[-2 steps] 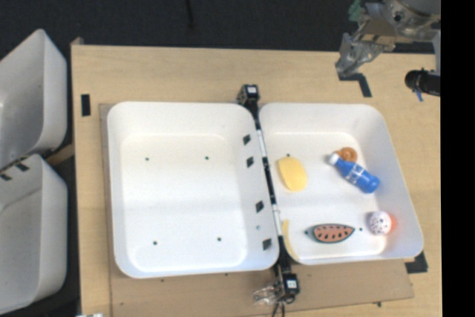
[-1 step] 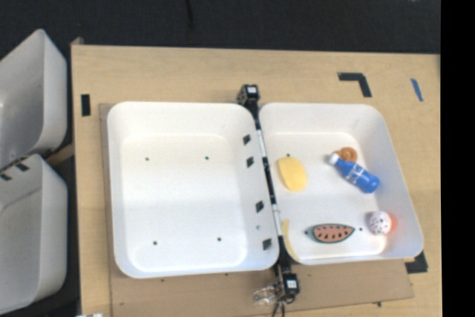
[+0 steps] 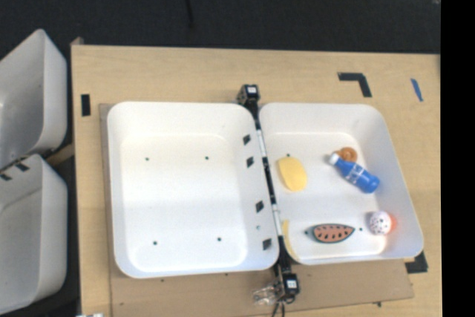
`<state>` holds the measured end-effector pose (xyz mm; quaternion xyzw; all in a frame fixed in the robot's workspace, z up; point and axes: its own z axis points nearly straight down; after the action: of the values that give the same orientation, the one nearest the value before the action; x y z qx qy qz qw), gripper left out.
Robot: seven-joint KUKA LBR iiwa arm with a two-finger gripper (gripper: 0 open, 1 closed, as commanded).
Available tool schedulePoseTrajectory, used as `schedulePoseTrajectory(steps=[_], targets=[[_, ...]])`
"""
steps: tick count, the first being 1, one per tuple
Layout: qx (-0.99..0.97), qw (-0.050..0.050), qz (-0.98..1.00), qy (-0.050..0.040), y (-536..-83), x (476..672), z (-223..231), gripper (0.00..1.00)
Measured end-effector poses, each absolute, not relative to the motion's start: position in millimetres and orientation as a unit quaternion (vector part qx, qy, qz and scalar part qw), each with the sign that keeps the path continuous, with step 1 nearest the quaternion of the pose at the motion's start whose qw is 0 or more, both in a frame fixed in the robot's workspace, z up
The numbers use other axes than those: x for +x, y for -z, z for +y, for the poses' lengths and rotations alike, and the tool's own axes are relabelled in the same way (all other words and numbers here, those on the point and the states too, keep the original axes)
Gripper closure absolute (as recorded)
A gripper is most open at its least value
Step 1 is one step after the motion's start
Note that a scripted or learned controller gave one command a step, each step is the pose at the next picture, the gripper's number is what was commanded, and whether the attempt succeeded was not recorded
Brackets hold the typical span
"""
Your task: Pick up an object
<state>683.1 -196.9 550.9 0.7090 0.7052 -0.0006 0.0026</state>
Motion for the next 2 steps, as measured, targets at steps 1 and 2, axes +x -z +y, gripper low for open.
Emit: schedulePoseTrajectory(steps=[1, 2], targets=[[0.708, 0.001, 0.706, 0.0007, -551, 661.8, -231, 1.0], [0.708, -0.006, 0.706, 0.0044, -356, 639.0, -229, 1.0]])
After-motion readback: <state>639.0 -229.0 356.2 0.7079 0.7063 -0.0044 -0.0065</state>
